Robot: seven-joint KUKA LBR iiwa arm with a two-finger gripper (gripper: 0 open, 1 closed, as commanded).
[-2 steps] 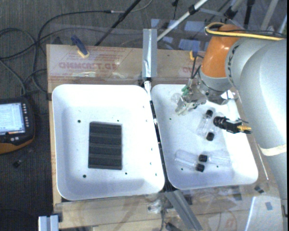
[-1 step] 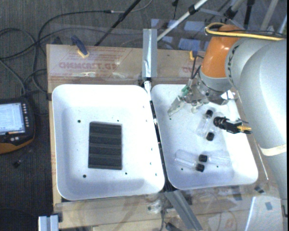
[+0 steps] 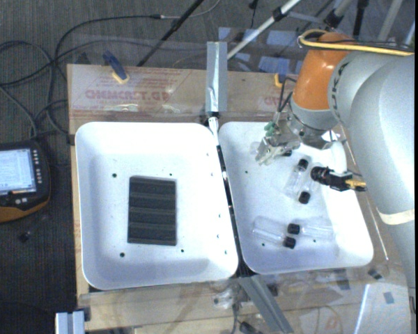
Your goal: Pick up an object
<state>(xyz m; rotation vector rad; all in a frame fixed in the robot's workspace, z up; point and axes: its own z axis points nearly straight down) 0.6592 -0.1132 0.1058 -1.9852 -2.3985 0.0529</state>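
My gripper (image 3: 267,150) hangs over the back left part of the right bin (image 3: 251,207), and nothing shows in its grasp. Several clear vials with black caps lie in this bin. One vial (image 3: 299,172) is just right of the gripper, with another vial (image 3: 301,193) close in front of it. Two more vials (image 3: 273,235) (image 3: 308,229) lie near the bin's front. In the left bin (image 3: 97,158) a black ribbed rectangular block (image 3: 152,210) lies flat near the middle.
A metal divider post (image 3: 216,82) stands behind the seam between the bins. A handheld control pendant (image 3: 14,176) rests on the floor at far left. Cables cross the floor behind the bench.
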